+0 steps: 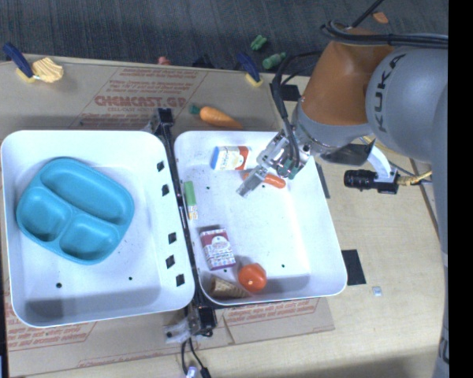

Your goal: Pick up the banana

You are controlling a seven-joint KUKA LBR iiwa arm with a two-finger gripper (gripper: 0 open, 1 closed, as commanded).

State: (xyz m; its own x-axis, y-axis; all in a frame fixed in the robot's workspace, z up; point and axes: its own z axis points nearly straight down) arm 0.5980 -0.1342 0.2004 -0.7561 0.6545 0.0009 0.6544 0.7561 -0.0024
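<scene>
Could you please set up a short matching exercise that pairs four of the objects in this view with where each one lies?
Things:
1. blue three-compartment plastic tray
2. orange toy carrot
3. round red-orange tomato
4. green marker-like stick

Places:
A. on the cardboard, outside the bins, behind the right bin
B. near the front edge of the right bin
C. in the left bin
D. along the left wall inside the right bin

Pairs: 1-C, 2-A, 3-B, 4-D
</scene>
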